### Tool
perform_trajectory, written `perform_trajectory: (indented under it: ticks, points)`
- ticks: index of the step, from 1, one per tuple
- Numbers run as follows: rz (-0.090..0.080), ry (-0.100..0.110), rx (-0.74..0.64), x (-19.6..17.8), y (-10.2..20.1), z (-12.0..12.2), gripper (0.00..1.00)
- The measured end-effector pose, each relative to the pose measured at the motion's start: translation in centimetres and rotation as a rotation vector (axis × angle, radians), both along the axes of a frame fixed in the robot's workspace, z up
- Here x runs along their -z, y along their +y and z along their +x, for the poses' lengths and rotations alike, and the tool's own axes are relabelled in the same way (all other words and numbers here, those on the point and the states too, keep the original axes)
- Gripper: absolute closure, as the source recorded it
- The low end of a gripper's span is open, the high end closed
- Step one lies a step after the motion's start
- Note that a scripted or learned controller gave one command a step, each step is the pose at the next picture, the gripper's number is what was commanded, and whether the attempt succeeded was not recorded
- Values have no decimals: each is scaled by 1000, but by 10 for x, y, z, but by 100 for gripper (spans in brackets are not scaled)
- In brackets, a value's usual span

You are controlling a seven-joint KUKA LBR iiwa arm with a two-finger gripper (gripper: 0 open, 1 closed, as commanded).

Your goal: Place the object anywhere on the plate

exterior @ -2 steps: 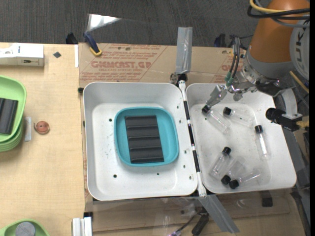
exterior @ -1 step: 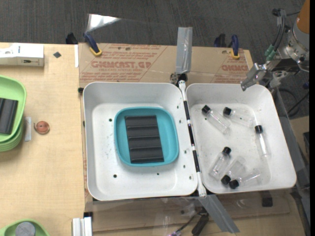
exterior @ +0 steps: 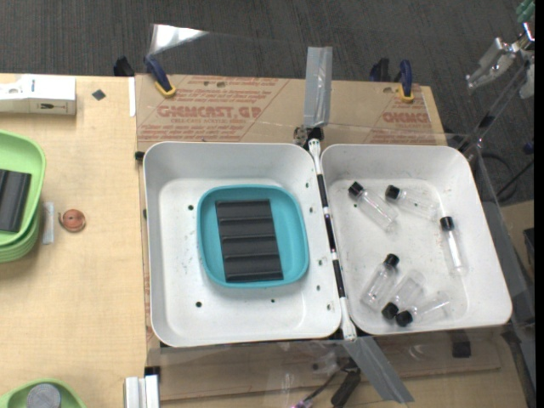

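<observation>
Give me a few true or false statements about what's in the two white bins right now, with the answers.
1. The teal plate sits in the left bin. True.
2. A clear vial already lies on the plate. False: the plate holds a dark ribbed insert and no vial.
3. Several clear vials with black caps lie in the right bin. True.
4. The vials stand upright in a neat row. False: they lie on their sides, scattered at different angles.
</observation>
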State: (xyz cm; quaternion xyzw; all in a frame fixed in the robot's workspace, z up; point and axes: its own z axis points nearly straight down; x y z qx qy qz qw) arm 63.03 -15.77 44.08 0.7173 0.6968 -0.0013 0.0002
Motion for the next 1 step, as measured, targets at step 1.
perform_trajectory:
  ticks: [1]
  points:
    - [0,1,102,1,-45,29,0]
